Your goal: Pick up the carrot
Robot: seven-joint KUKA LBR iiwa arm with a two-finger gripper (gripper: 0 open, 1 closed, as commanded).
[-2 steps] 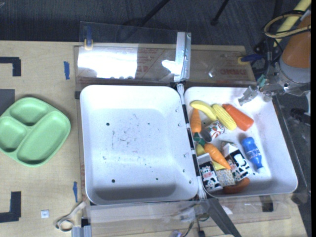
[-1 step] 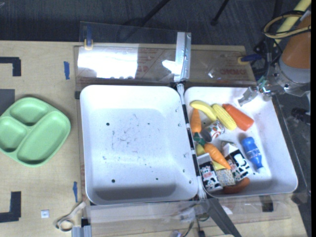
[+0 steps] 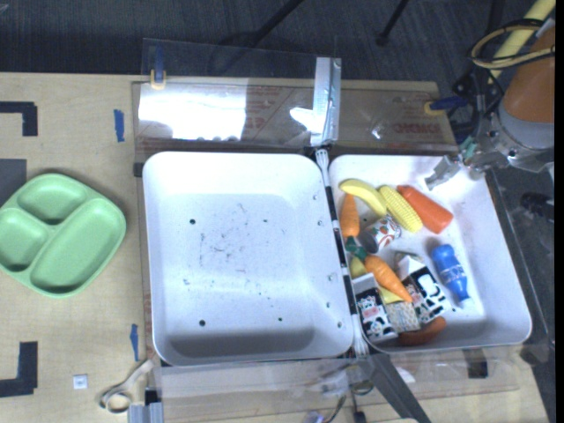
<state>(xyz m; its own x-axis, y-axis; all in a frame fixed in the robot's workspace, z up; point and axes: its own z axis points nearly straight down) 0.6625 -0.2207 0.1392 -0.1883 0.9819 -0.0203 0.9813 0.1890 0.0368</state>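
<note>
No label reads clearly; the tapered orange carrot (image 3: 385, 276) lies just left of the blue bottle (image 3: 448, 271); the gripper (image 3: 448, 171) state is indeterminate.

The grey arm (image 3: 520, 135) bears an orange band (image 3: 533, 95) and looping yellow cables (image 3: 507, 42).

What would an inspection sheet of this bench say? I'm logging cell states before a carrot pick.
Surface: wooden bench, two white bins, left bin, right bin.
Job's things: carrot in right bin, lying among other items; a second carrot-like piece near the divider.
Clutter: banana, corn, blue bottle, green tray left of the bins.
Grippers: gripper over right bin's far edge, holding nothing seen.
Cables: yellow cable by the arm.
Surroundings: dark floor, stand legs.
</note>
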